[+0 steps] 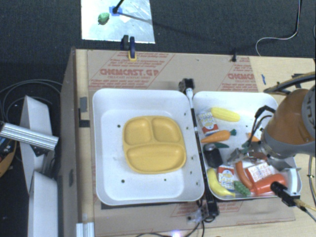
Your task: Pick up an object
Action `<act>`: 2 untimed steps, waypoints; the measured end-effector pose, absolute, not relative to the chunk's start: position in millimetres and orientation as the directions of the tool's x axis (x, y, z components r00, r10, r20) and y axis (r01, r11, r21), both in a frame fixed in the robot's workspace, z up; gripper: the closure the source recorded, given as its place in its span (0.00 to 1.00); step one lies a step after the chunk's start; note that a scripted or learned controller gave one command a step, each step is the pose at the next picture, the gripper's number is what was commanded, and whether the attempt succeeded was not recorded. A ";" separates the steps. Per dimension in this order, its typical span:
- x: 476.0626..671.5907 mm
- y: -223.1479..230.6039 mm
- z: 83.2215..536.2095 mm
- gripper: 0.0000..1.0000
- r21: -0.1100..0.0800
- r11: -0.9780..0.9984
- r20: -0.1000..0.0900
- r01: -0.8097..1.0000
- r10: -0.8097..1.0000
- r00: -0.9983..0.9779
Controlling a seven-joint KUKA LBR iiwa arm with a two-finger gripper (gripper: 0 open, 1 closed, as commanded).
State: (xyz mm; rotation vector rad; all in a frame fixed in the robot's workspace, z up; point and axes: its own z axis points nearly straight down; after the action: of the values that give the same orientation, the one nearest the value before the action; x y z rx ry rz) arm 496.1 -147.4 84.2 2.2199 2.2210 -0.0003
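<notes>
Whether my jaws are spread or pressed together I cannot tell; my gripper (247,154) hangs low over the right bin (247,98), under my orange-banded wrist. Just beside it lie a packet (259,172) and a carrot (216,136), with a corn cob (225,114) farther up and a banana (217,182) near the bin's front edge. I judge this the reaching step; next comes closing squarely on one piece, then lifting.

Two bins (148,95), one plate (153,144), one banana (217,184).
</notes>
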 end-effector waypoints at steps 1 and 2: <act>581.3 -196.8 97.5 0.00 -0.003 0.010 0.019 1.000 1.000 -0.010; 598.1 -206.6 200.5 0.00 0.007 0.004 -0.002 1.000 1.000 -0.004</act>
State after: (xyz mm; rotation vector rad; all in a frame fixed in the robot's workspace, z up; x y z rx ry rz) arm 598.1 -206.6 200.5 2.2120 2.2220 0.0047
